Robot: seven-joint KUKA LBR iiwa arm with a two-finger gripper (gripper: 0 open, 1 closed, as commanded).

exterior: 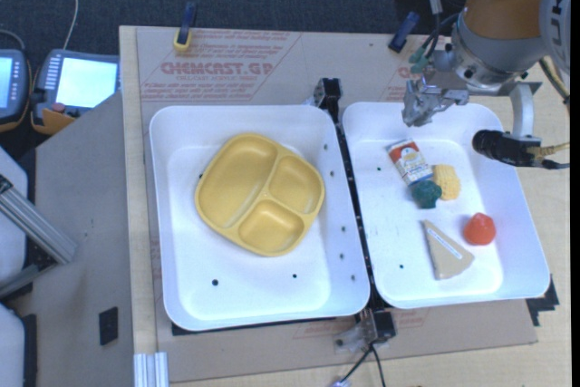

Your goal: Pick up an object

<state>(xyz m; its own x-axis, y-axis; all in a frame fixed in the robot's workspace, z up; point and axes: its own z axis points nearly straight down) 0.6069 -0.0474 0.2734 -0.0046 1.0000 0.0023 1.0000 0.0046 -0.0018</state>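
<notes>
Candidate objects for the pick all lie in the right bin [521, 222]. The nearest to the tool is a small red-and-white carton [410, 163], lying flat toward the far side of that bin. Taking the carton as landmark: a yellow block [446, 181] sits just beside it on the side away from the left bin, a dark green piece [425, 193] lies against the carton's near end and touches the yellow block, a red ball [479, 229] rests well clear toward the bin's near right, and a pale wedge [446, 251] lies flat further toward the viewer.

The gripper [422, 111] hangs above the bin's far rim, just beyond the carton and clear of every item. Its fingers cannot be made out against the body of the tool, so whether the jaws stand open or closed cannot be told. Nothing is seen held.

Assessment of the step in hand: approach, not yet a grasp. The carton, yellow block and green piece are crowded together, so a descent there risks a finger landing on a neighbour. The red ball stands alone and offers the cleaner pick, though it may roll. The wedge is low and flat, likely hard to pinch.

Surroundings: the left bin [172, 195] holds a yellow compartment tray [260, 193], well apart from the carton. A black cylindrical fitting [503, 148] projects over the right bin's far right wall and may limit clearance on that side.
</notes>
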